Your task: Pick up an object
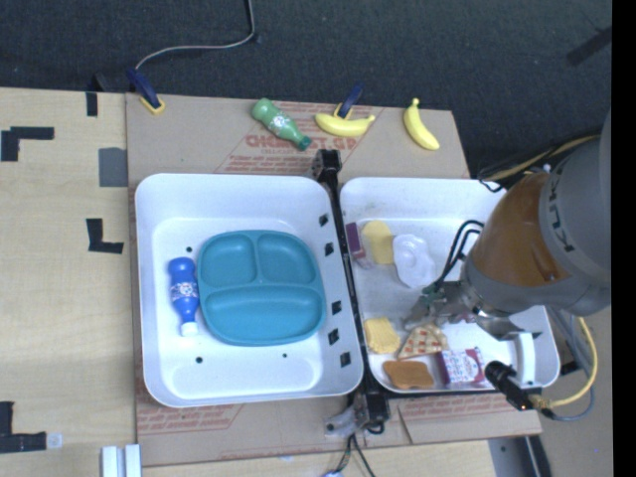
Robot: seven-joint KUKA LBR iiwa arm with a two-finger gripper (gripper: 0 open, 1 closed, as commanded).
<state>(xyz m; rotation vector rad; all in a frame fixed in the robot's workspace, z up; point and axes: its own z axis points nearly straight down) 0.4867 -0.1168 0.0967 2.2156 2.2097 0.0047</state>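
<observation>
1. Down in the right bin (452, 195), the gripper (429, 311) sits low over a cluster of small food items, its dark fingers blurred against the white floor; whether they are wide, narrow or closed on anything cannot be told.
2. Just below the gripper lies a waffle-patterned piece (425, 341), with a yellow piece (381, 334) to its left, a brown slab (408, 373) beneath it and a red-and-white packet (461, 367) to the right of the slab.
3. Further up the same bin are a pale yellow block (378, 239) with a small purple item (354, 242) touching its left side, and a crumpled white object (413, 258) just beside the block on the right.
4. The arm (542, 237) enters from the right, its orange band above the wrist and grey casing beyond it, covering the bin's right edge.
5. The left bin (159, 366) holds a teal divided plate (261, 286) lying flat in the middle, with a blue bottle (183, 294) along its left edge, white cap pointing toward the bottom of the view.
6. Both bins rest side by side on a cardboard sheet (199, 137) with red print, joined by a dark clip strip between them.
7. On the cardboard above the bins lie a green bottle (280, 123) and two bananas (344, 123) (421, 127), apart from each other.
8. The cardboard lies on a light wooden bench (60, 296) marked with black tape pieces; dark carpet (417, 28) runs along the top, crossed by a thin cable (214, 43).
</observation>
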